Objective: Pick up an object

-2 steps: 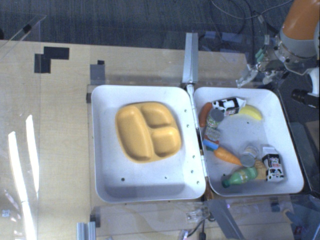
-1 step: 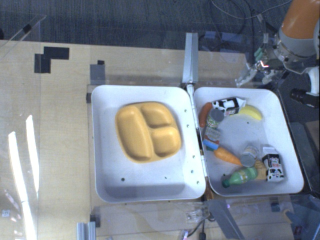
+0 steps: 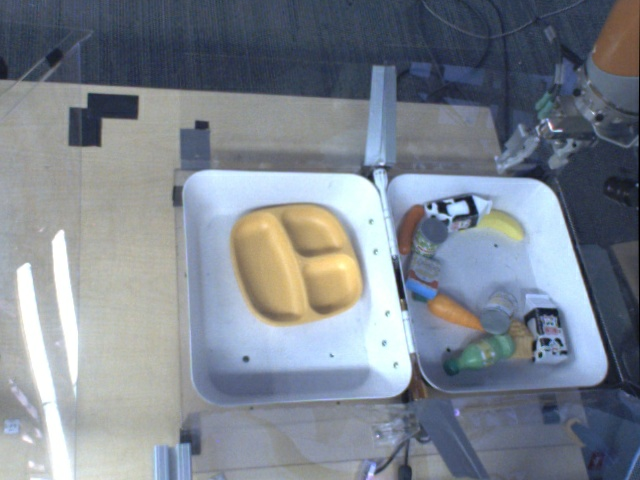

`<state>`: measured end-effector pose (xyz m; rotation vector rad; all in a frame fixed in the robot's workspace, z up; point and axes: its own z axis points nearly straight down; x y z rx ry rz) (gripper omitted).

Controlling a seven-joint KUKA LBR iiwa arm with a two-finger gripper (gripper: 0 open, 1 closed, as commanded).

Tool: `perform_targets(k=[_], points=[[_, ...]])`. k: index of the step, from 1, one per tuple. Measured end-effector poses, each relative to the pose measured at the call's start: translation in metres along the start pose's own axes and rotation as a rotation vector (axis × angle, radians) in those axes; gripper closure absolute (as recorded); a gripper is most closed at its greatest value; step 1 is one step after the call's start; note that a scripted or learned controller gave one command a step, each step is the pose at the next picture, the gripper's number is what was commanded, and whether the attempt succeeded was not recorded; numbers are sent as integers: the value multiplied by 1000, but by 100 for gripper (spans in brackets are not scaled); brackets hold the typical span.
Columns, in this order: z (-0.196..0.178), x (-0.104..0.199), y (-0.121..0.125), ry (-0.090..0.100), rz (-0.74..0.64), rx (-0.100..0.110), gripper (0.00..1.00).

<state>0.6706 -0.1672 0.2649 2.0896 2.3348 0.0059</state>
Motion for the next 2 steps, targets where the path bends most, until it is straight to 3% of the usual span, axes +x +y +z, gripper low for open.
perform_targets(k=[1,2], points=[[136,-35,-26,3,-63,5,0],[179,-28,-19,1,-84,3,0]])
